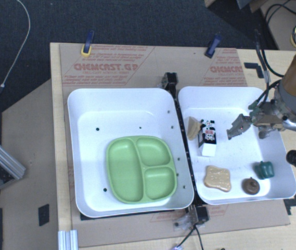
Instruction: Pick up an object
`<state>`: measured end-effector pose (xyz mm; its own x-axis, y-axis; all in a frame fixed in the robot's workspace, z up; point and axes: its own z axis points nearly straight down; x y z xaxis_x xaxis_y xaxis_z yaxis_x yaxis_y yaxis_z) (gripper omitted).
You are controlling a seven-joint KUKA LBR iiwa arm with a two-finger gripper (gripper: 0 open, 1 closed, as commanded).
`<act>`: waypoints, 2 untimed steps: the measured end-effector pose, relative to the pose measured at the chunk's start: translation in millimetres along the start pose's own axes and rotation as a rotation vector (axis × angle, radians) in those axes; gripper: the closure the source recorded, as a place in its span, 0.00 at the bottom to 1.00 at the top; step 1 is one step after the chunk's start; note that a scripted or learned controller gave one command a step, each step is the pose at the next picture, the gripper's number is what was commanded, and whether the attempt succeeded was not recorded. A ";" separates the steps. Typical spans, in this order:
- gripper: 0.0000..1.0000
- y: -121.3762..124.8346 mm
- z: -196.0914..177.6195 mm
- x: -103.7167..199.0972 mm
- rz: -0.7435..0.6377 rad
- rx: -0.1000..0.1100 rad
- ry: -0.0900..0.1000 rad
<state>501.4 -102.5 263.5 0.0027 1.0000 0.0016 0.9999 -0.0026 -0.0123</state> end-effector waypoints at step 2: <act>0.00 10.2 42.7 -4.7 -0.002 -0.007 0.000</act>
<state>511.0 -107.2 220.7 0.0009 1.0000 0.0015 1.0000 -0.0009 -0.0054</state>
